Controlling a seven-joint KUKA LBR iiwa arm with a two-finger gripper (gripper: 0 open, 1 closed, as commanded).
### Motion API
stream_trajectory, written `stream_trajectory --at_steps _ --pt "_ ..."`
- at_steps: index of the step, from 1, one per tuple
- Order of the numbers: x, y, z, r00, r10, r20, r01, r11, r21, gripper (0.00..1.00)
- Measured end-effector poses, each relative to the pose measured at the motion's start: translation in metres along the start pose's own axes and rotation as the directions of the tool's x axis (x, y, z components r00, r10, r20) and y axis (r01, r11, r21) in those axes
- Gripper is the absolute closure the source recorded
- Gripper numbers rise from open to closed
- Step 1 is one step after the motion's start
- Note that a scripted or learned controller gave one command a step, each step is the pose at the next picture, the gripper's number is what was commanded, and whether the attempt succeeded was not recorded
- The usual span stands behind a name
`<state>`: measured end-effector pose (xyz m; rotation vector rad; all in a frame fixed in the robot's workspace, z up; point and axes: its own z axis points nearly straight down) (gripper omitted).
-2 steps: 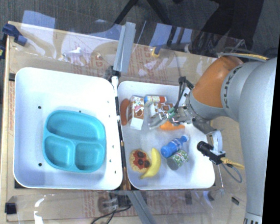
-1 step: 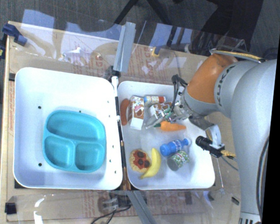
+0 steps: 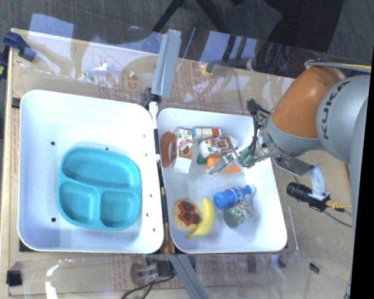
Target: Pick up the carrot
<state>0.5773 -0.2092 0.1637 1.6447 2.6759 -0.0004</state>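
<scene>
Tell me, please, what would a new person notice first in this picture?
First, the big grey and orange arm coming in from the right, with its gripper low over the carrot in the right bin. Next, the bright blue divided tray lying alone in the left bin.

Carrot (image 3: 232, 170): orange, small, mostly hidden, only a short orange stretch shows. Sits right of frame centre, in the upper half of the right-hand white bin (image 3: 270, 213). Lies roughly flat, long axis running left-right, maybe slightly tilted. Metal fingertips (image 3: 222, 163) overlap its left part, so that end can't be made out; can't tell if it's actually gripped or just under them. A brown carton (image 3: 217, 145) lies just above it, touching or nearly so. A blue bottle (image 3: 232, 196) lies below it, apart. Surface detail too small to tell.
</scene>
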Motion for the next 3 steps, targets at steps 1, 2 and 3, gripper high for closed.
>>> stream_trajectory --at_steps 1,2,3 --pt "-0.017 0.029 0.060 1.000 0.010 0.001 -0.010 1.000 0.000 0.00" --pt "-0.017 0.029 0.050 1.000 0.006 0.002 -0.006 1.000 -0.001 1.00" --pt "0.045 0.066 -0.050 0.999 -0.034 0.000 0.034 0.999 0.000 1.00"
